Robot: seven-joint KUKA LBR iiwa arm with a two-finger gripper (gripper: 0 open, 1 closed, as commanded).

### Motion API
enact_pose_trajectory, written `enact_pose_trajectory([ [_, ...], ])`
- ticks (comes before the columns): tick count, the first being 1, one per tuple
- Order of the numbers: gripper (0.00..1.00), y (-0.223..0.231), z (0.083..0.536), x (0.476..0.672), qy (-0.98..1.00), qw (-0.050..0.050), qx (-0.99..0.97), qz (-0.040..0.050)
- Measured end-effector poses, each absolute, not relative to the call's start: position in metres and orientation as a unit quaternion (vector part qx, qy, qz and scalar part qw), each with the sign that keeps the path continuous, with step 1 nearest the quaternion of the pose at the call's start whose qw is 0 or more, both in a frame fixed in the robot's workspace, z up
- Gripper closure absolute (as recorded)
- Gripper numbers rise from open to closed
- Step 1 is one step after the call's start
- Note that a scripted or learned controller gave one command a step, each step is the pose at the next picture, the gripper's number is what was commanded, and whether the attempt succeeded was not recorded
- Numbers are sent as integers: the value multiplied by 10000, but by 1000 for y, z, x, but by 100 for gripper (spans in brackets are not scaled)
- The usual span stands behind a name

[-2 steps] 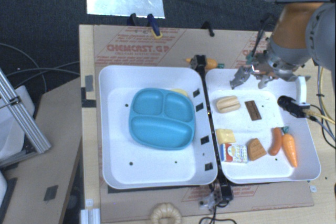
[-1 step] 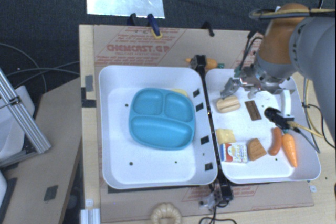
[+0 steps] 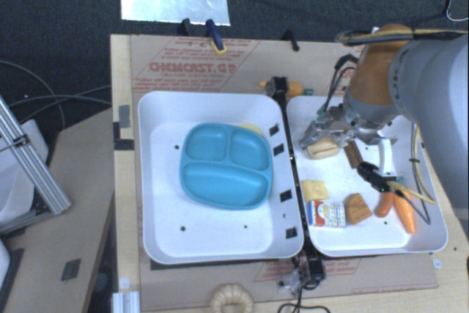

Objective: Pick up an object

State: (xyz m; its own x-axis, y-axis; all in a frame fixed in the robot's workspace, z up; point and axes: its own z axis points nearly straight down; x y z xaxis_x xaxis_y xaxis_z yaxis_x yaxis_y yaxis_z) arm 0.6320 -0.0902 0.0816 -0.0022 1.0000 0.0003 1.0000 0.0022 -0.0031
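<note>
Sitting in right bin (image 3: 425, 234), far-left part: tan bread-like piece (image 3: 322, 150), directly under gripper (image 3: 321, 134). Gripper just above it, maybe touching; finger opening can't tell, grasp not visible. Near of it: yellow cheese slice (image 3: 316, 190), small carton (image 3: 326, 214), brown cracker (image 3: 357, 207), two carrots (image 3: 396, 209) at right. Left bin (image 3: 157, 231) holds blue divided plate (image 3: 226, 164). Arm (image 3: 410, 77) enters from right.

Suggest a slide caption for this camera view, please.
KUKA arm's pincer poised over a tan food piece in the right bin; blue tray in the left.
</note>
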Motion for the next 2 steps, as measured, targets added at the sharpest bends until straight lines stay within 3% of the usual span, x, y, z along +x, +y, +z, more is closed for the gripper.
enact_pose_trajectory([
  [1,100,-90,96,634,-7082,-16,-7060,-14],
  [2,100,-93,160,634,-7077,-32,-7065,-25],
])
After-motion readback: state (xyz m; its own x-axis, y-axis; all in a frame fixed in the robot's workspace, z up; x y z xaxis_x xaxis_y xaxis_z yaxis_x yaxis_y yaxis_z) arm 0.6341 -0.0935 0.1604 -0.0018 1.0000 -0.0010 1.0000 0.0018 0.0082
